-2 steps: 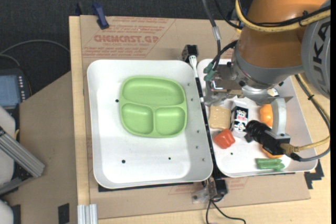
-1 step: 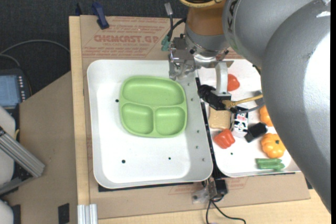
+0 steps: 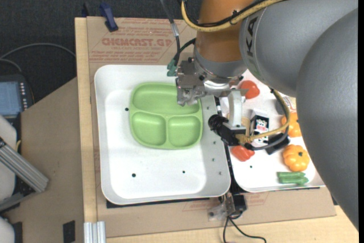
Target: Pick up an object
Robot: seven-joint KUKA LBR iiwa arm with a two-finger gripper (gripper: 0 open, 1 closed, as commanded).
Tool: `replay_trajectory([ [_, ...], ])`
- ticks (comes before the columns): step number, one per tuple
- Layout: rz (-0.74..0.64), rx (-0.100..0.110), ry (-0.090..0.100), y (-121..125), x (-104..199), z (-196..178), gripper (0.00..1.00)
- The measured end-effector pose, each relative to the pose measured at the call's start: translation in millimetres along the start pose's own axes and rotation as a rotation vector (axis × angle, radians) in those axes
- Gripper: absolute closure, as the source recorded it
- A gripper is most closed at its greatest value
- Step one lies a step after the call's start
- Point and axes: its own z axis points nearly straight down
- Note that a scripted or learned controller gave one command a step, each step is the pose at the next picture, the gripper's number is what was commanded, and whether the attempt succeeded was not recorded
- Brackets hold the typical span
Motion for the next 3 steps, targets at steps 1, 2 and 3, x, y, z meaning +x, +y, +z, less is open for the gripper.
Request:
replay_trajectory([
  [1,-0.002,0.001,0.000,-51.3,60.3,17.8,1.00],
  [2,-0.001,-0.020,0.005,-21.5,89.1,-88.4,1.00],
  [3,0.005,-0.010,-0.001,52.0,85.9,-35.7,1.00],
])
